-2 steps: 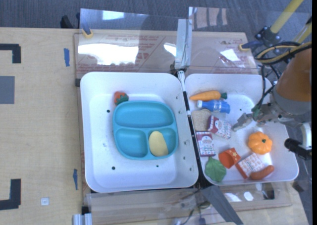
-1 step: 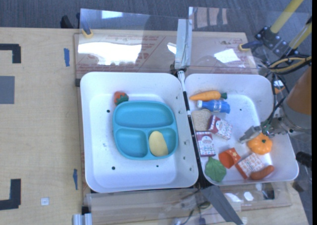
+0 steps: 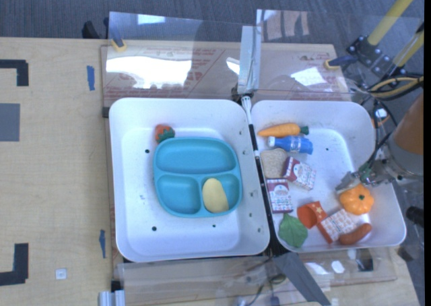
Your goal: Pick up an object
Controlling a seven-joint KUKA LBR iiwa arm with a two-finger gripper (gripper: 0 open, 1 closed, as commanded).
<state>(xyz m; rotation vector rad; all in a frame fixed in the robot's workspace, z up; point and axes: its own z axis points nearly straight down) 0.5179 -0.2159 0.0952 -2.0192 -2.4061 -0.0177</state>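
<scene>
Pumpkin [image 3: 356,201], small and orange, sits in the right bin [image 3: 337,112] near its right wall, and the claw [image 3: 358,178] hovers just above and left of it. This looks like the approach. How wide the claw stands, I cannot tell. Next it needs a short drop, straddling the pumpkin, clear of the carton [image 3: 335,224] just below.

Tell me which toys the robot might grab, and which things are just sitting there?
Might grab, close to the hand:
- orange pumpkin
- sausage

Just sitting there:
- carrot
- blue bottle
- green leaf
- blue tray with the yellow lemon
</scene>
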